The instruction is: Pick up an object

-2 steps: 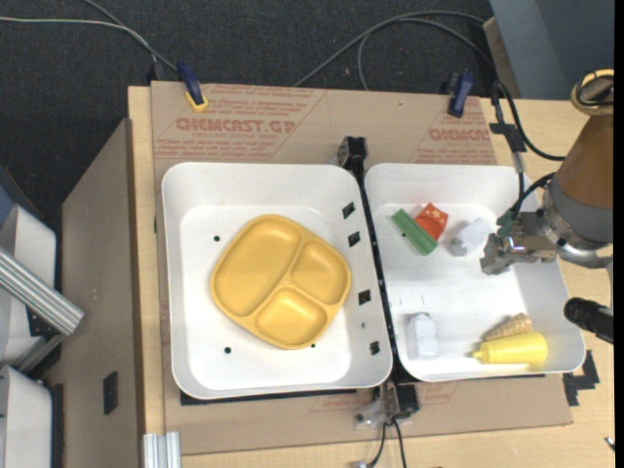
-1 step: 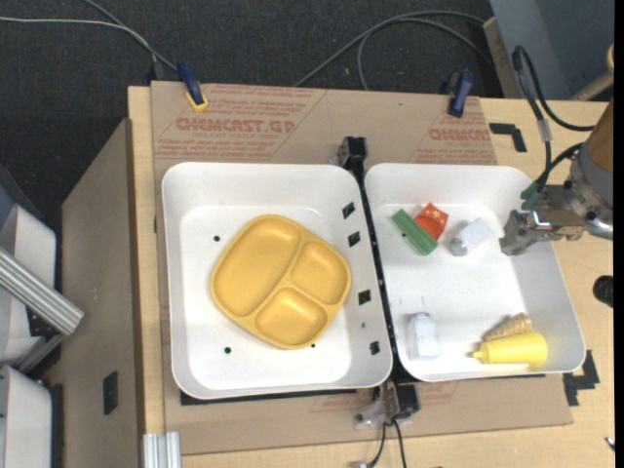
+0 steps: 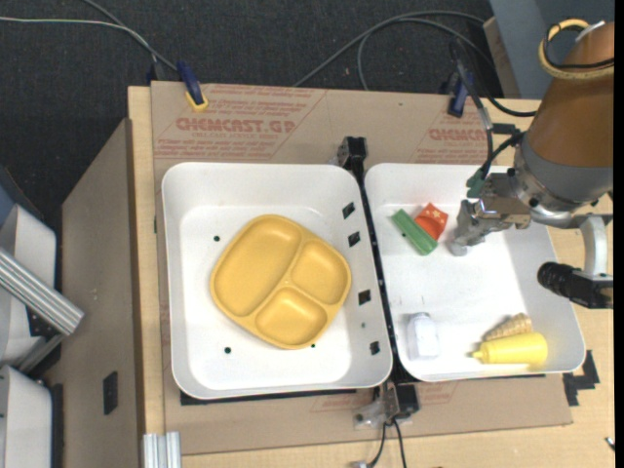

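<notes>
Before you, a yellow divided plate [image 3: 281, 280] lies in the left bin [image 3: 185, 261]. In the right bin [image 3: 561, 291], a green stick [image 3: 414, 232] touches an orange block [image 3: 432, 221], left of your tool [image 3: 458, 245]. Its grip state you cannot tell. A white piece [image 3: 423, 334] and yellow cone [image 3: 511, 345] rest below the tool.

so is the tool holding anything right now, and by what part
Nothing is visibly held. The tool sits low in the right bin, just beside the green and orange pieces, with nothing seen between its tips.
</notes>
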`<state>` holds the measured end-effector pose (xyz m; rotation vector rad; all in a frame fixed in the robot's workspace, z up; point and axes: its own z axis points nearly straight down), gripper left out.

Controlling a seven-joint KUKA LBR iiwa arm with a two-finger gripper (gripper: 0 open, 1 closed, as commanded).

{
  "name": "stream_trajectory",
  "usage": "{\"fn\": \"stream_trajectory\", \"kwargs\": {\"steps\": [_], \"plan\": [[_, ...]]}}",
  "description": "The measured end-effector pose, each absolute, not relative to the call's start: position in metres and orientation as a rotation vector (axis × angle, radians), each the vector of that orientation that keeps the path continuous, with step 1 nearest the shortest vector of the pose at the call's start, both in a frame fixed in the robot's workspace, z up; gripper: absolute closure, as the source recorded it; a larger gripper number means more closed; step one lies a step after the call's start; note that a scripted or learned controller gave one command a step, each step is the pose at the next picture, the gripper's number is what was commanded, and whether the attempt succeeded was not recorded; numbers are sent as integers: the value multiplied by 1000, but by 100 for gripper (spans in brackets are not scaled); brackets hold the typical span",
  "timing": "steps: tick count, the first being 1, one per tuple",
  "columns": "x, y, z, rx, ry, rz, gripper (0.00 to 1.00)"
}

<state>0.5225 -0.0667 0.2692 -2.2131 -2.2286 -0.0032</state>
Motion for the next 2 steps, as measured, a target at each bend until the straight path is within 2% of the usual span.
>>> {"fn": "stream_trajectory", "kwargs": {"steps": [1, 2], "plan": [[542, -13, 269, -2213, -2230, -4, 100], [547, 45, 253, -2210, -2226, 1, 100]]}}
